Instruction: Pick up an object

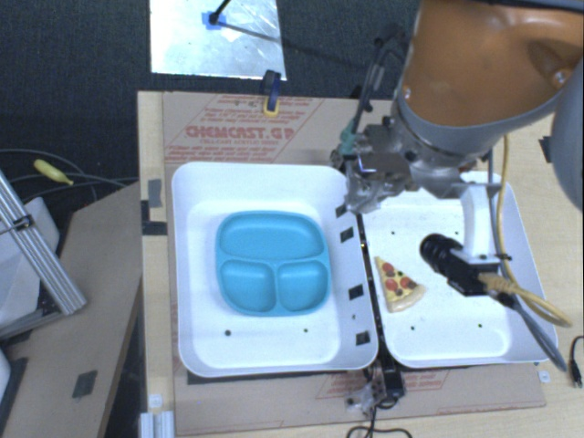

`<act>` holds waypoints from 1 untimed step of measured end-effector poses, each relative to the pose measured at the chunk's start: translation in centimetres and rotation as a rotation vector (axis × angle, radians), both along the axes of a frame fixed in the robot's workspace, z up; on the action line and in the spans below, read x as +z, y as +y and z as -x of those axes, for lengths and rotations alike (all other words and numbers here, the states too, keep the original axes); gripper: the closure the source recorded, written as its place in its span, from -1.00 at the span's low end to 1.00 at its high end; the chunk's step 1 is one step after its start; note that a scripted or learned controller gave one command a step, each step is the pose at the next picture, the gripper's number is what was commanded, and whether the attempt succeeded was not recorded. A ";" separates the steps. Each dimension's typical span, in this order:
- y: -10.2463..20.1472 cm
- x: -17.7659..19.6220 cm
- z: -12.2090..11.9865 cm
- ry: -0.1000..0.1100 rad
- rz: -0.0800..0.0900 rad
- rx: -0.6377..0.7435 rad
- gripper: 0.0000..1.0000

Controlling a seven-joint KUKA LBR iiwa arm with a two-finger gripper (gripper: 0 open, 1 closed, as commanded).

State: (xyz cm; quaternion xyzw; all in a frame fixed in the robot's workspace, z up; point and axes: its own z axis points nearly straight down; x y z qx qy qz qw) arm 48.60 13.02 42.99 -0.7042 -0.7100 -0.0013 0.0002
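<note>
Nothing picked yet, I judge. Pizza slice (399, 284) lies in right bin (456, 336), near its left edge. Gripper (359, 188) sits above the bin's far corner; open or closed, I cannot tell.

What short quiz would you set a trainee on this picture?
1. True or false: the pizza slice lies on the blue divided plate.
2. How many compartments does the blue divided plate have? A two, B three, C five.
3. Fill the gap: the pizza slice lies in the ___ bin.

Key: 1 false; 2 B; 3 right, that is, in the right bin.
</note>
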 end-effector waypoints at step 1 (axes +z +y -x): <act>-6.6 1.4 -0.1 -0.004 0.002 -0.013 1.00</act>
